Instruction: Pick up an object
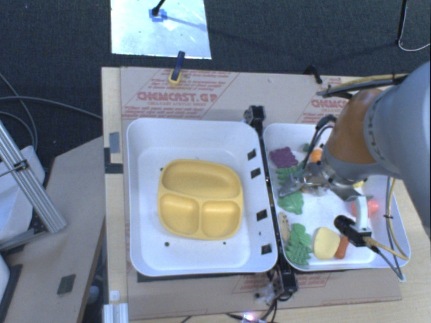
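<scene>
Camera view, left to right.

Left bin [135, 180]: holds a yellow divided plate [199, 200], lying flat near the middle, well apart from the arm.

Right bin [399, 242]: holds a crowd of small toys. Near the shared wall, top to bottom: a purple bunch [284, 157], a green leaf piece [288, 176], a second green piece [291, 204], a third green piece [300, 242]. Just beside the third, a yellow lump [325, 243] touching a red stick [343, 247]. Further right, an orange bit [315, 155] near the bin's top and a white and red item [372, 207] close to the right wall.

Gripper [296, 184]: low in the right bin, tip pointing left, at or just over the green leaf piece and the second green piece. Open or closed: cannot tell, as the metal tip reads as one pale wedge against the greens. Contact with either piece: cannot tell. Nothing seen held.

Likely target, judged from position: the green leaf piece, lying flat on the bin floor just beside the shared wall.

Risks from here:
- Missed grasp. Cause: thin, flat target with little height to close on.
- Double pick or dragged neighbour. Cause: green pieces and purple bunch lying close together.
- Collision with the shared wall. Cause: tip already near the bin's left edge.
- Slip on lift. Cause: hold on a leaf edge only.
</scene>
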